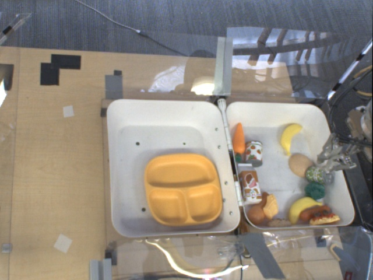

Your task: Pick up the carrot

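Carrot lies in the right bin, close to that bin's left wall, at about 10 o'clock from the bin's middle. It is orange and points up and down in the camera view. Just to its right, at 3 o'clock, stands a small can with red and white on it. Below the can, at 6 o'clock, is a little carton with brown spots.

At 1 o'clock in the right bin lies 1 yellow banana. A tan egg shape sits near the bin's right side. A dark green lump is just below it. At 5 o'clock in the bin there is another yellow fruit with a slice of pizza beside it. Some brown bread pieces lie at 6 o'clock.

The tool reaches in from the right edge, at 3 o'clock, well apart from the carrot. It is over a small pale green thing next to the egg shape. I cannot tell if the tool is open or closed.

The left bin holds a yellow tray with 3 parts. Both bins sit on the wood desk.
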### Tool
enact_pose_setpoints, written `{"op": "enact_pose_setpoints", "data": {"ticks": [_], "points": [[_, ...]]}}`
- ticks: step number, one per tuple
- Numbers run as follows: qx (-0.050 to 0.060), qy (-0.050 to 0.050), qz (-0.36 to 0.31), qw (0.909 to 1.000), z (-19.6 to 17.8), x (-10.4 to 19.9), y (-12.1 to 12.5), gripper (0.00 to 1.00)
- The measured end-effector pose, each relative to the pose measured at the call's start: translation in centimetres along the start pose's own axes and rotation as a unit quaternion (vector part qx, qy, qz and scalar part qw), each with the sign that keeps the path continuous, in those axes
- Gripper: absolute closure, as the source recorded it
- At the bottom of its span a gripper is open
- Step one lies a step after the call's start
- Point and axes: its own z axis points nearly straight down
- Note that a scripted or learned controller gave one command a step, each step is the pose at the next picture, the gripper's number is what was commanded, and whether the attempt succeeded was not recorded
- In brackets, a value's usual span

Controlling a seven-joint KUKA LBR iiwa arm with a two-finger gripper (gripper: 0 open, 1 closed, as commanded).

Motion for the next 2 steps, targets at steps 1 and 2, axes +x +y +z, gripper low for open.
{"op": "enact_pose_setpoints", "data": {"ticks": [1,2], "points": [[-0.002,0.001,-0.121,0.9927,14.3,-2.8,1.3,1.0],[0.002,-0.002,-0.21,0.9777,14.8,-0.7,-0.2,1.0]]}}
